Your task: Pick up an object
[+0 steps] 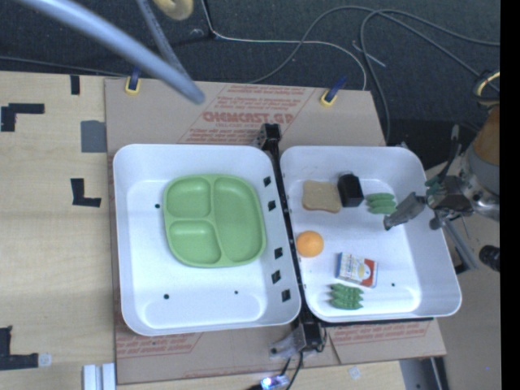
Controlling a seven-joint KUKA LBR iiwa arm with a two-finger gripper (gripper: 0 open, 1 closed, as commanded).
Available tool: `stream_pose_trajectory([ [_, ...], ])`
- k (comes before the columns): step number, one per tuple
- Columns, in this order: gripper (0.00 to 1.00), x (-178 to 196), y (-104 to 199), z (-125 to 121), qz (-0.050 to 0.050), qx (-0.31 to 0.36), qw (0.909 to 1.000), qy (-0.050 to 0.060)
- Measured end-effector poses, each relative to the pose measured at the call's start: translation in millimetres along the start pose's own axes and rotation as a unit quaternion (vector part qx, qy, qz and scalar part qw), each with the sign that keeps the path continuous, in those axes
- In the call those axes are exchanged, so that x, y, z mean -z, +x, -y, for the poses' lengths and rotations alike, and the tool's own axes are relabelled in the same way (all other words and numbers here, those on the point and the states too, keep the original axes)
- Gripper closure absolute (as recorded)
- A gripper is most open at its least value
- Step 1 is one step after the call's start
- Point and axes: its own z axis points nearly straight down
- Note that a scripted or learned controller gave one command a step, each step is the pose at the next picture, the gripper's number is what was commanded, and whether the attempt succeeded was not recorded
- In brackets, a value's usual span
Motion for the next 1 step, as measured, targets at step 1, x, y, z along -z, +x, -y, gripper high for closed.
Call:
stream_pose_trajectory([
  [1, 0.00, 6.1, 0.3, -2.5, 0.001, 0.002, 1.0000, -0.006],
])
